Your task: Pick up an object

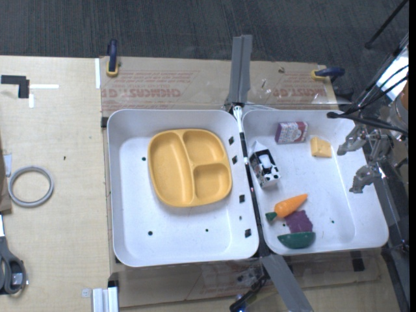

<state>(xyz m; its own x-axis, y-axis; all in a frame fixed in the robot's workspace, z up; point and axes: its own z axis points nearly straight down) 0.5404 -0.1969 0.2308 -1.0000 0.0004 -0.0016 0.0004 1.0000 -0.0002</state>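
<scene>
bench clutter beside the two bins
to your left, a grey tape roll [30, 186] lies flat on the wooden bench [58, 239], scissors [11, 273] near the lower edge; two yellow-handled clamps [112, 65] pin the brown cardboard sheet [169, 83] behind.

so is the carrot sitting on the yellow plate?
No. The carrot lies in the right bin, beside a purple piece, while the yellow plate sits in the left bin.

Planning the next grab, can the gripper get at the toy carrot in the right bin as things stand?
Probably yes. The gripper hangs over the right bin's right side, and the carrot lies uncovered, though the purple piece crowds it.
</scene>
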